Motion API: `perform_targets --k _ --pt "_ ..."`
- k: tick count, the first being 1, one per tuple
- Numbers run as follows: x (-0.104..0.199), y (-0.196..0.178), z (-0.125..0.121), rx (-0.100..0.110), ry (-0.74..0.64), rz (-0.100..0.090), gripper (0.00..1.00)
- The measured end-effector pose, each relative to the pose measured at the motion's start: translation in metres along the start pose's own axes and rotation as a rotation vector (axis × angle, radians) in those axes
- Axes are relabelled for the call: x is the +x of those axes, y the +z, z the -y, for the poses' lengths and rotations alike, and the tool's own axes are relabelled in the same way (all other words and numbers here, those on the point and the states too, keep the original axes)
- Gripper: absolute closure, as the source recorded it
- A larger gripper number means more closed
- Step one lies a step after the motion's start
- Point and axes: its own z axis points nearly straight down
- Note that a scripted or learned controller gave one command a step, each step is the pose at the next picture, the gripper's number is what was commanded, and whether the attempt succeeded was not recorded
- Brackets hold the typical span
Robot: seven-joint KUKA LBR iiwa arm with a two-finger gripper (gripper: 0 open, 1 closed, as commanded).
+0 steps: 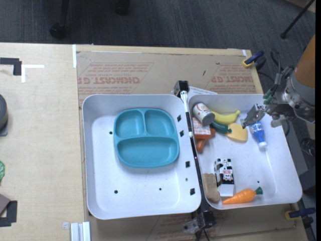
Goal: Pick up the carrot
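The carrot (239, 197), orange with a small green top, lies flat near the front edge of the right bin (273, 172), its green end pointing right. My gripper (253, 116) hangs over the back of that same bin, above a yellow wedge (238, 133) and beside a blue tube (258, 134). It is well behind the carrot and apart from it. Nothing shows in its grasp.
A teal divided plate (147, 137) fills much of the left bin (100, 185). The right bin's back left holds a can (202, 113), a banana (226, 117) and a red box (202, 131). A cow-patterned box (223, 171) and a beige piece (210, 188) lie just left of the carrot.
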Motion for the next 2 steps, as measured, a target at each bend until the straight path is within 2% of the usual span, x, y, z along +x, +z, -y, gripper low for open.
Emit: perform_targets --k 1,2 --pt "0.016 0.078 -0.011 0.001 -0.055 -0.001 0.00" --pt "0.009 0.150 0.037 -0.001 -0.158 -0.002 0.00"
